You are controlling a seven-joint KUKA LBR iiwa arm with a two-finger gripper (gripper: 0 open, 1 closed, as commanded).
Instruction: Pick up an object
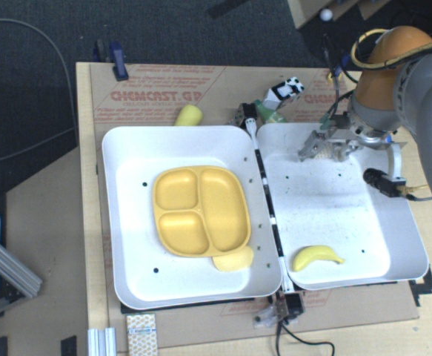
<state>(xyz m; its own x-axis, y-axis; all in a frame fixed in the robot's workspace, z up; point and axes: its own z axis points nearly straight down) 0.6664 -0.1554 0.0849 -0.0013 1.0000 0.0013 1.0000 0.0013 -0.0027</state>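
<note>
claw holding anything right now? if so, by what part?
Nothing held. The claw hangs over the far end of the right bin with nothing between its fingers. The banana lies apart at the near edge.

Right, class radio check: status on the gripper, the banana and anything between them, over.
Gripper above far end of right bin, nothing seen held. Banana lies at that bin's near edge, untouched. Bare bin floor between them; yellow divided plate sits in left bin.

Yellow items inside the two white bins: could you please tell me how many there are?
3: a divided tray in the left bin, a flat piece tucked under it, and a banana in the right bin.
</note>
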